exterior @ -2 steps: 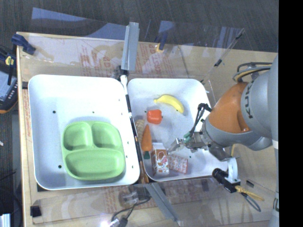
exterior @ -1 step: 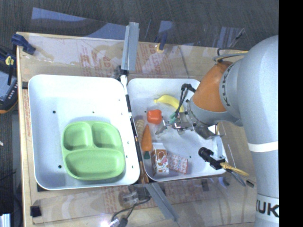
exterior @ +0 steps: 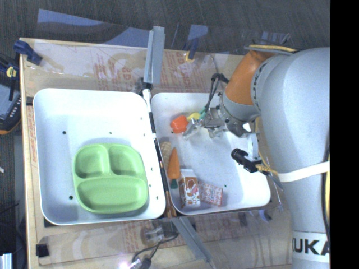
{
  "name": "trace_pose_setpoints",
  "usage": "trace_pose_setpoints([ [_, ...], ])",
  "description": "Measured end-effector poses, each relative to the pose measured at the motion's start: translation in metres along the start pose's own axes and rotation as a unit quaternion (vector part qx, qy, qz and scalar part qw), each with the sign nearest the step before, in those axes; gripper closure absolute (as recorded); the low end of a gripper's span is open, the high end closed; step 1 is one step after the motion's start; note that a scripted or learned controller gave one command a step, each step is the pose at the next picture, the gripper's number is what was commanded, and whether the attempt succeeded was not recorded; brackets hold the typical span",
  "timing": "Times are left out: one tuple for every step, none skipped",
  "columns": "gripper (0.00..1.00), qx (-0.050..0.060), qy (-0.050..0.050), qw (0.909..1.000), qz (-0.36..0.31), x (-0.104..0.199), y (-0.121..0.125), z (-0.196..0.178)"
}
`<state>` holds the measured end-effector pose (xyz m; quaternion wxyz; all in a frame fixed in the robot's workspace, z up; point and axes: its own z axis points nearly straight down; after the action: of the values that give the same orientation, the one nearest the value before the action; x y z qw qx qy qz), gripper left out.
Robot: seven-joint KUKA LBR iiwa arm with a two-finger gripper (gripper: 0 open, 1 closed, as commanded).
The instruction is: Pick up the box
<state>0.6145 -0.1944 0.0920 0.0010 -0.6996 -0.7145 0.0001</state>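
The box (exterior: pixel 189 190) is a small red-and-white carton near the front edge of the right bin (exterior: pixel 247 192). It stands beside a flat red-patterned packet (exterior: pixel 211 194). My gripper (exterior: pixel 205 126) hangs low over the back of the same bin, close to a small orange-red item (exterior: pixel 178 123) and a yellow piece (exterior: pixel 194 116). It is well behind the box, and nothing shows in its grasp. The grey arm with its orange band (exterior: pixel 244 86) covers the bin's right side.
An orange carrot (exterior: pixel 174 162) lies along the right bin's left wall, just behind the box. A green divided tray (exterior: pixel 110 178) sits in the left bin (exterior: pixel 50 150). A black part (exterior: pixel 244 160) juts from the arm over the right bin.
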Motion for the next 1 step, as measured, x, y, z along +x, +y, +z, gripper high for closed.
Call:
trace_pose_setpoints([
  [0.0, -0.001, 0.0, 0.9905, -0.137, 0.0549, 0.0441, -0.0238],
])
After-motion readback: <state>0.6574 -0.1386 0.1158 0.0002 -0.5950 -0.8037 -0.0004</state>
